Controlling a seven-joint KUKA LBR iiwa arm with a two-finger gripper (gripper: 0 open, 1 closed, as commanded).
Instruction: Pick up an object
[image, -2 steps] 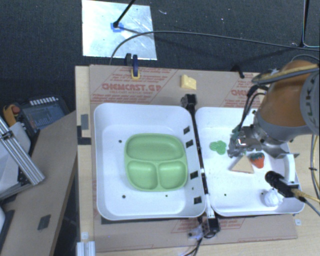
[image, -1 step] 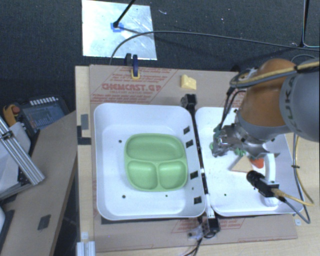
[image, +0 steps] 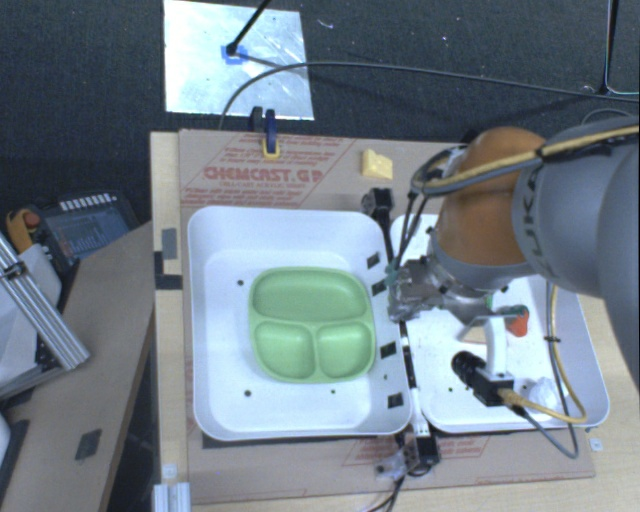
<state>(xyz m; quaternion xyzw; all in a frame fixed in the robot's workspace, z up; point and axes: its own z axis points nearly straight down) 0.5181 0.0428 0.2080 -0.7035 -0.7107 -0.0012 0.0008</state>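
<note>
1. Camera view: green plate (image: 308, 325) lies in the left bin (image: 220, 300); likely light, stiff, slick, so take its rim.
2. Small orange piece (image: 516, 322) sits in the right bin (image: 437, 395).
3. Gripper (image: 402, 292) hangs over the bins' divide; open or closed, I cannot tell.

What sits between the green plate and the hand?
Nothing loose, per the camera view: only bare left bin floor and the bins' adjoining rims separate plate and hand.

Bench (image: 166, 400) — apparently under a cardboard sheet (image: 300, 165) — bears left bin (image: 215, 330), right bin (image: 435, 402).
</note>
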